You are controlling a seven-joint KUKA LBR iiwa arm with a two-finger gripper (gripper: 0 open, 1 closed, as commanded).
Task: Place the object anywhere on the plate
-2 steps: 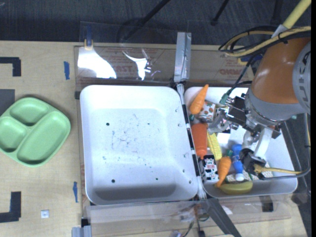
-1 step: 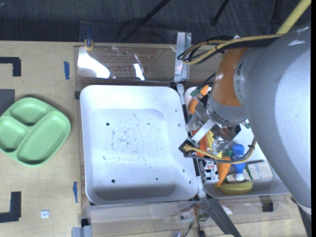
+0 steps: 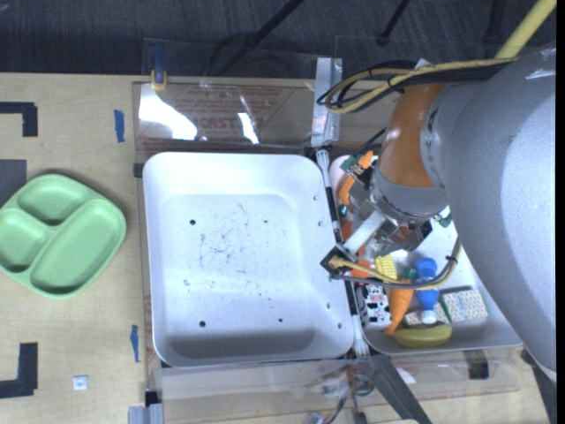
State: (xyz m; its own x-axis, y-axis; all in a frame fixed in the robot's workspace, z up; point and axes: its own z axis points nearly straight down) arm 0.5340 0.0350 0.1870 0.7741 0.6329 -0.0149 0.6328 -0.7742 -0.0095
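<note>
Several toys (image 3: 402, 303) crowd the right bin (image 3: 491, 327) directly under the arm (image 3: 413, 153).

The plate (image 3: 60, 234) is pale green, on a tan bench (image 3: 71, 131) marked with blue tape (image 3: 118, 124) and black brackets (image 3: 25, 117). The left bin (image 3: 238, 184) is white with faint grey scuffs and a few dark dots. The carrot (image 3: 400, 305) is orange, the ball (image 3: 425, 268) blue, the block (image 3: 463, 306) pale with a grid pattern, and the arm (image 3: 503, 148) grey with an orange band.
</note>
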